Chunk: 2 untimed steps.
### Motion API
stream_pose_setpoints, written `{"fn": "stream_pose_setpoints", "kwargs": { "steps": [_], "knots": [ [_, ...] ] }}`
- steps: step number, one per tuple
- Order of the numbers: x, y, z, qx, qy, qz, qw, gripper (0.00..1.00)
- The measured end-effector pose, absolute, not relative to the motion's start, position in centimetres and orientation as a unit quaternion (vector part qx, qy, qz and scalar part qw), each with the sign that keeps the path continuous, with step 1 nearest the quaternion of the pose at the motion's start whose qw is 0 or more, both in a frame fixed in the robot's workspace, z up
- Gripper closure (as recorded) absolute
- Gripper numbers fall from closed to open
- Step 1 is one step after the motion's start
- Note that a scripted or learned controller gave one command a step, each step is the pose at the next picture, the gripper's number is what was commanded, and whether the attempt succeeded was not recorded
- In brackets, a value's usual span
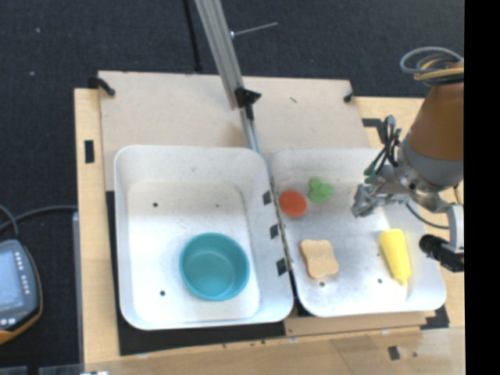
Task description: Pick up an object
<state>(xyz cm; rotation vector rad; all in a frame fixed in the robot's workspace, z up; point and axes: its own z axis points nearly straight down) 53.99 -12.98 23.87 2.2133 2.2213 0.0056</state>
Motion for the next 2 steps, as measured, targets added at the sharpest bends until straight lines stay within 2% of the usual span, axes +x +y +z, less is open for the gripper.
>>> {"fn": "stream_pose_setpoints", "kwargs": {
  "steps": [1,2],
  "knots": [
    [53.6,-8.7,23.4,0.705,0.709,0.0007,0.001,1.00],
    [54.3,-3.6,24.2,0.704,0.710,0.0016,0.000,1.00]
  ]
}}
